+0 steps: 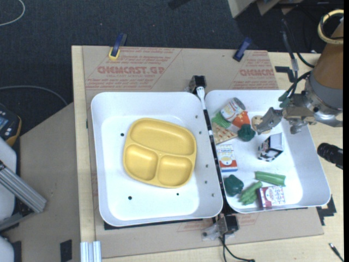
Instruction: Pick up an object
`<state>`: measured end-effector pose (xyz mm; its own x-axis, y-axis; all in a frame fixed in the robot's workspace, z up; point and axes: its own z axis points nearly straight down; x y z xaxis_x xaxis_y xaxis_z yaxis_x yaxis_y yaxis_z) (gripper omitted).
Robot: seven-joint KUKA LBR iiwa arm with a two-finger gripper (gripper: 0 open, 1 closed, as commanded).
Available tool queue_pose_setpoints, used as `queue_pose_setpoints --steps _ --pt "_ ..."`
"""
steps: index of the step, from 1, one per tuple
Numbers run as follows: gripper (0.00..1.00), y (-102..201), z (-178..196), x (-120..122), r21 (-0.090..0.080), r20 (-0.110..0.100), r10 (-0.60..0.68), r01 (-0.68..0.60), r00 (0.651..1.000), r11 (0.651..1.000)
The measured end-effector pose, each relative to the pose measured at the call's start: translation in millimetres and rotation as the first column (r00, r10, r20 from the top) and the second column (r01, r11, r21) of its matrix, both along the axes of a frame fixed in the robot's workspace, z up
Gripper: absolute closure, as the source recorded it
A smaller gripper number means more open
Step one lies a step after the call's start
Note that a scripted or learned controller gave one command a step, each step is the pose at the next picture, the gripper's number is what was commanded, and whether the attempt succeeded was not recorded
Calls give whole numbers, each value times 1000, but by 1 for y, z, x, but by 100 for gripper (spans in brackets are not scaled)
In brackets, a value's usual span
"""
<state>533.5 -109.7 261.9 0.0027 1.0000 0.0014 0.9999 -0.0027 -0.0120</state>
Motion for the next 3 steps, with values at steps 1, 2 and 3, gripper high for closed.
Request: queue_pose_setpoints --steps 1,2,3 --pt "0 0 6 2 -2 12 3 -2 1000 1000" --pt "0 2 -39 8 0 6 2 -2 1000 1000" --pt "0 0 -100 0 1 3 2 -2 1000 1000"
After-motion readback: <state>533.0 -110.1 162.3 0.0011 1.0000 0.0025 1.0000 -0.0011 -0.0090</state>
